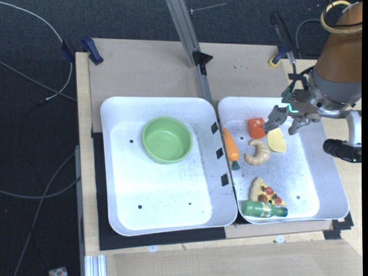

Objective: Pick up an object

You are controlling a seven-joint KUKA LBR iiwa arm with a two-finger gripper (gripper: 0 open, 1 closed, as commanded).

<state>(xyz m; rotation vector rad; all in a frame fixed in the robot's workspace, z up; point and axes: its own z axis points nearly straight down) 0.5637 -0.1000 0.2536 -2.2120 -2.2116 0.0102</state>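
My gripper (pixel 286 121) hangs over the upper part of the right bin (pixel 322 183), fingers spread open and nothing between them. Just below and left of it lie a red piece (pixel 256 126) and a yellow wedge (pixel 277 140). A tan croissant-like piece (pixel 257 153) sits under those. An orange carrot (pixel 230 145) lies along the bin's left wall. Near the front edge are a pizza slice (pixel 267 193) and a green bottle (pixel 262 210) on its side.
The left bin (pixel 132 200) holds a green bowl (pixel 167 139) in its upper middle. A metal post (pixel 184 22) slants up from between the bins. Blue clamps (pixel 91 49) sit at the bench's back corners. Cables run over the dark floor on the left.
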